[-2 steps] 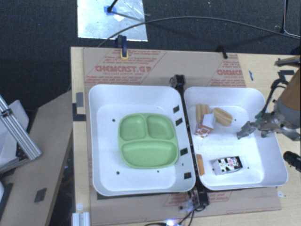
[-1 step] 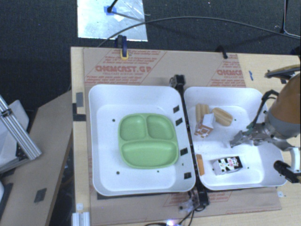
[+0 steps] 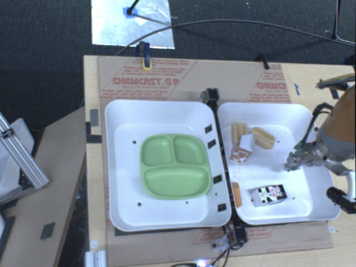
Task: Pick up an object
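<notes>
While I am hovering my gripper [image 3: 291, 163] over the right white bin [image 3: 303, 213], I cannot tell its state. The small printed black-and-white packet [image 3: 269, 194] is lying near the front wall; it is looking light and slippery, best pinched across its short sides.

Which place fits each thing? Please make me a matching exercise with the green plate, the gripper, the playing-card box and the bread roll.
Things:
1. green plate
2. gripper
3. playing-card box
4. bread roll

Places:
A. back of the right bin, beside the small cartons
B. left bin
C. front of the right bin
D. right side of the right bin, above its floor

Pairs: 1-B, 2-D, 3-C, 4-A
</notes>
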Action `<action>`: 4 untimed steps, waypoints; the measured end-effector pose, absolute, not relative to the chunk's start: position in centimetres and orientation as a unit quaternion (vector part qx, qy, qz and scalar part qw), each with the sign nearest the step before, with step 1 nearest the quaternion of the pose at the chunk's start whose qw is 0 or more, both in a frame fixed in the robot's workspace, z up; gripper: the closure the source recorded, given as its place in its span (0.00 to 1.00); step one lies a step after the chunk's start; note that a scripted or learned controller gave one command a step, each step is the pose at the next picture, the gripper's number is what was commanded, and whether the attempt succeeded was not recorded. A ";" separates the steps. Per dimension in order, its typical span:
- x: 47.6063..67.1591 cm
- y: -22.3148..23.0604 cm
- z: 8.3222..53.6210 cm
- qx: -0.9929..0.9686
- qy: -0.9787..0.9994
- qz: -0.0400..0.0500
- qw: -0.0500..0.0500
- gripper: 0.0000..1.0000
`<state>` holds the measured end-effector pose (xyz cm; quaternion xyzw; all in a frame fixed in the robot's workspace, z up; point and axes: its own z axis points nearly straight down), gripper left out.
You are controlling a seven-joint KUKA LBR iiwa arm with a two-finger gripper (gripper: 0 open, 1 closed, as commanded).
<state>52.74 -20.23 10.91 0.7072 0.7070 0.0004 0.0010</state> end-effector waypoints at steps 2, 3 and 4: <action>52.9 -20.4 23.8 0.705 0.709 0.002 0.004 1.00; 53.0 -20.5 28.1 0.705 0.709 0.002 0.003 1.00; 53.4 -15.5 26.6 0.704 0.710 0.001 0.001 1.00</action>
